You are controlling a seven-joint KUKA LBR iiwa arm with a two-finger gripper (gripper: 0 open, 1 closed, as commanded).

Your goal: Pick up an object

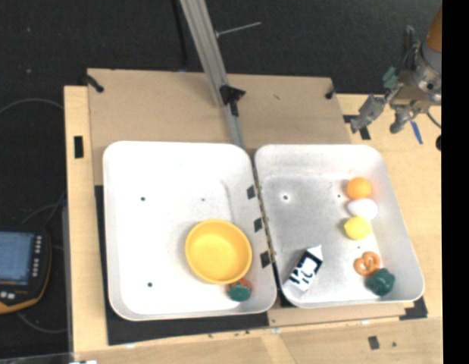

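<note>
Yellow bowl (218, 251) — green ball (239, 292) alongside

My workspace, seen from above. The bench (181, 108) is a pale tan wooden board with a second, slightly darker panel laid on top, held at its far corners by small black clips (94, 84). Around it lies a dark, nearly black floor (67, 29). A slanted grey metal rail (206, 40) crosses in from the far side and ends over the bench. At the near left, a handheld control pendant (18, 268) with a bluish screen rests on the floor, its thin cable (22, 116) curling away behind it. Lighting is even and shadows are faint.
</note>
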